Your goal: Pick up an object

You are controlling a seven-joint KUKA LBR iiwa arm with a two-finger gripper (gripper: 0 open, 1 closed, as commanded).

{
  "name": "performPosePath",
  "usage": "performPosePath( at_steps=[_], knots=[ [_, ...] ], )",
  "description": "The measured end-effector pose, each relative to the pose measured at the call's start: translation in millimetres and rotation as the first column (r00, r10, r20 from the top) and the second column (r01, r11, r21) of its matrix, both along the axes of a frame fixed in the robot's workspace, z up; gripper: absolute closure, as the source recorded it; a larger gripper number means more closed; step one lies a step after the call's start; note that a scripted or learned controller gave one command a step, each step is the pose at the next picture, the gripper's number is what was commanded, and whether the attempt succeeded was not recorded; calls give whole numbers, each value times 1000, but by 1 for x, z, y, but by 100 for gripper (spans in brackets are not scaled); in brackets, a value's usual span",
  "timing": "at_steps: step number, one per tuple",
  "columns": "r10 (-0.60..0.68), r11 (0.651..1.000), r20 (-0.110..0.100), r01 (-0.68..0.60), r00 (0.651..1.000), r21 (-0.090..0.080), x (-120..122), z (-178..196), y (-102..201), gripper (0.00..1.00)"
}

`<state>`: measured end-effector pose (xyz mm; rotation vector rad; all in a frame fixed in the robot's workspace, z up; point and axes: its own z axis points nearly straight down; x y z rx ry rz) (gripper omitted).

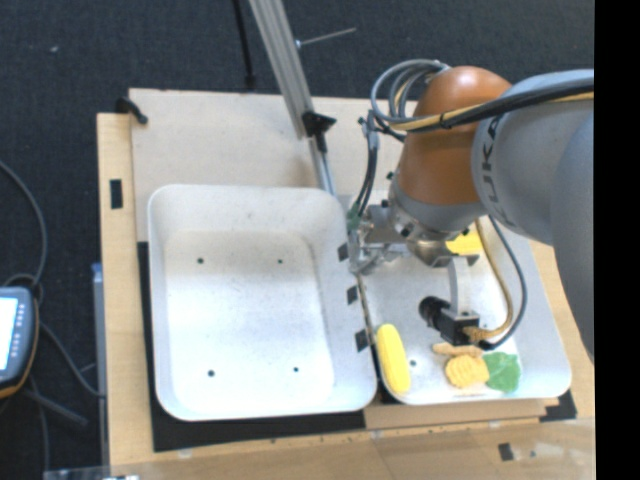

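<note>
My gripper hangs over the far half of the right bin, mostly hidden under the orange wrist band and the grey arm. Along that bin's near left wall lies a yellow banana-shaped object. Near the front edge sit an orange-yellow ridged piece, a green piece touching it on the right, and a small tan piece just behind them. A yellow object peeks out from beneath the arm further back. I see nothing between the gripper and any of these.
The left bin stands beside the right one, their walls meeting at a ridge with small black clips. A slanted metal pole rises behind the bins. The bench edge runs along the front.
</note>
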<state>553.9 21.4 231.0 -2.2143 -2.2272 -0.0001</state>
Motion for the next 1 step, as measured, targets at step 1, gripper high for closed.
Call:
performPosePath(
  at_steps=[1],
  knots=[
    [3,1000,2,-3,1000,2,-17,13,53,100]
  ],
)
